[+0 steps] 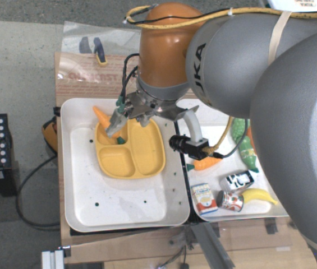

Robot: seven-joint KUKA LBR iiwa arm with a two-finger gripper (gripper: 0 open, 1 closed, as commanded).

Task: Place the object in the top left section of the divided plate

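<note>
Pincer [116, 129] over the yellow divided plate [141, 156] (top left section); its grip state is unclear.

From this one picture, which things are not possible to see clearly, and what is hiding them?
- Hand: in the camera view the wrist covers most of it, so its grip is unclear.
- Small dark-green object in the yellow divided plate: too small to identify.
- Orange item at the plate's upper-left rim: partly behind the hand.
- Right bin: the arm covers its far half, including part of the green item.

Arm [214, 55] overhangs plate [138, 161]'s top; left bin [91, 206]'s front floor lies open.
</note>
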